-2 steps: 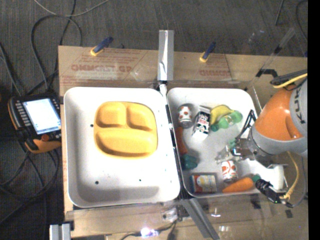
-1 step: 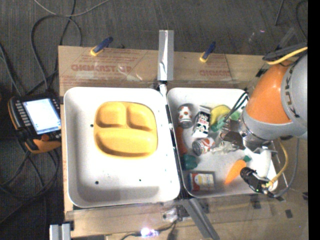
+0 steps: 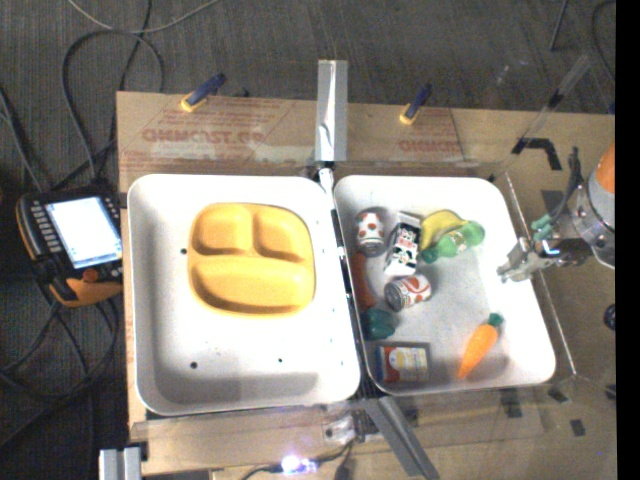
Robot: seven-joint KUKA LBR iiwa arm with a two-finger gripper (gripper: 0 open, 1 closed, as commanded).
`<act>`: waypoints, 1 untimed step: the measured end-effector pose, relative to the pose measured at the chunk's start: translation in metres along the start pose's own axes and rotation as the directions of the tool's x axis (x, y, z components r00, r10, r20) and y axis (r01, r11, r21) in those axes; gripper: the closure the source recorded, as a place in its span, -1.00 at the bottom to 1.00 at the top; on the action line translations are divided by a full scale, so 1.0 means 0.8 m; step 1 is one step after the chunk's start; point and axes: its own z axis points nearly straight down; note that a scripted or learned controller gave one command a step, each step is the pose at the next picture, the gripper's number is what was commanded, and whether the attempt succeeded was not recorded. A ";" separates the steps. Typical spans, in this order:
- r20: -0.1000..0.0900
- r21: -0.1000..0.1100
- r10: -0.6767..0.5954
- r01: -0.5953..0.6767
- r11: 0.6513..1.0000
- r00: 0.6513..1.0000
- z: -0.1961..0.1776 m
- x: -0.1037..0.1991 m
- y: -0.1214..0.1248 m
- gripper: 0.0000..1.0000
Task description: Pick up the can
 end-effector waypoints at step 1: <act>0.000 0.002 0.217 -0.217 0.976 0.976 0.037 -0.037 -0.002 1.00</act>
